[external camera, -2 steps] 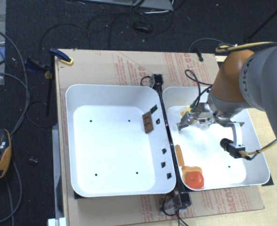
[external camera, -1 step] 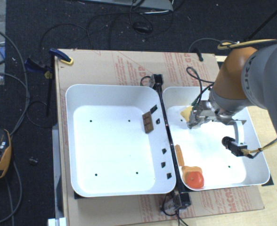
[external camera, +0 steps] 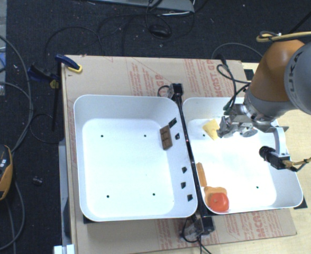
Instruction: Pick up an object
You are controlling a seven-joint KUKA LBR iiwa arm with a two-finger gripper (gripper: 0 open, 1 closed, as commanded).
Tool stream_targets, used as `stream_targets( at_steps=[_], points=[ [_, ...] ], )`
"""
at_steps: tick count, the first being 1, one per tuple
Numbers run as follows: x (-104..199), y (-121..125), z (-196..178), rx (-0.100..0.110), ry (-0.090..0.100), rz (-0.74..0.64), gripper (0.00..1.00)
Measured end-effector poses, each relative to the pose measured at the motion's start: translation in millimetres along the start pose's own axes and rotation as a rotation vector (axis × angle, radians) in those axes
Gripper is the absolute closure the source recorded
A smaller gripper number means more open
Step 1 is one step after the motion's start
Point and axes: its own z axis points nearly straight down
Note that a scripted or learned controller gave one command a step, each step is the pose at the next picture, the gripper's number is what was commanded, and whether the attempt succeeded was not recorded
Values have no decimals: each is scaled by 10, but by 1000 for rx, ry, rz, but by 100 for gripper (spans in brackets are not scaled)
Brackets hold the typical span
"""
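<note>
My gripper (external camera: 225,129) hangs over the back of the right bin (external camera: 250,157), its tip right beside a pale yellow object (external camera: 211,128) that lies near the bin's left wall. A red and orange object (external camera: 217,198) rests in the right bin's front left corner, with a thin orange stick (external camera: 201,174) just behind it. A brown block (external camera: 166,137) leans against the right wall of the left bin (external camera: 124,157).
The arm's grey and orange wrist (external camera: 277,83) looms over the right bin's back right. A black divider (external camera: 187,147) runs between the bins. Cables and a black fitting (external camera: 272,157) hang by the right bin's right side.
</note>
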Motion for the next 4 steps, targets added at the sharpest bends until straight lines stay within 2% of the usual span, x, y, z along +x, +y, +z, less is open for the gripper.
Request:
stream_targets(
  at_steps=[1,4],
  points=[
    [-1,11,-464,1,0,0,100],
    [1416,-577,-492,5,2,-4,100]
  ],
)
